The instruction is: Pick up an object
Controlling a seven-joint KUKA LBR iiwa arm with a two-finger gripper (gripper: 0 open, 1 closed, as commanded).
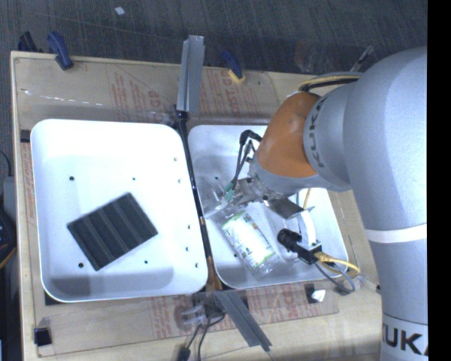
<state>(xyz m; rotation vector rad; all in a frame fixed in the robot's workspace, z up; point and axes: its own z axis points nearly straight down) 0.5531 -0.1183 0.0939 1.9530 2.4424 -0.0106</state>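
The claw (237, 192) sits low in the right bin (210, 153), its grip state impossible to tell; a clear plastic packet (249, 239) lies just below it, toward the bin's near wall

Brightness: even and fairly bright over the table (105, 318); the dark floor above it stays dim.
Glare: the left bin (52, 149) is blown out to near pure white, its walls hard to read; the right bin (210, 145) is greyer.
Shadows: a soft grey shadow lies along the left bin's near inner wall; the arm (376, 141) darkens the right bin beneath it.
Reflections: a pale sheen runs across the arm's grey shell and orange band (286, 138).
Sharpness: mildly soft all over; the clear packet (248, 239) is a smeared, glinting shape.
Distortion: the table's edges look slightly skewed.
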